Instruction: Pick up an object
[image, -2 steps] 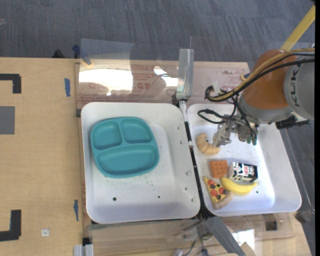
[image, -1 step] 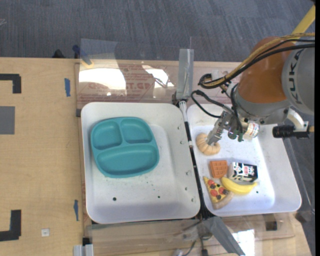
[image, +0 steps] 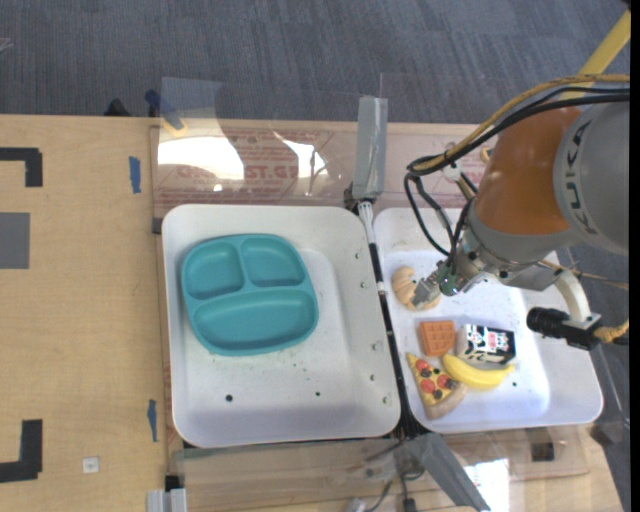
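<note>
In the right bin (image: 570, 405) lie several toy foods: a beige croissant-like piece (image: 404, 284) at the left, an orange waffle square (image: 436, 337), a pizza slice (image: 434, 381), a yellow banana (image: 478, 374) and a black-and-white carton (image: 488, 342). My gripper (image: 432, 289) hangs low over the bin, just right of the beige piece and above the waffle. Its tip is close to the beige piece, but I cannot see anything held.
The left bin (image: 340, 395) holds a teal divided plate (image: 249, 292). A metal divider post (image: 370, 150) stands between the bins at the back. Cables (image: 440, 205) loop off the arm over the right bin's rear. Cardboard covers the bench to the left.
</note>
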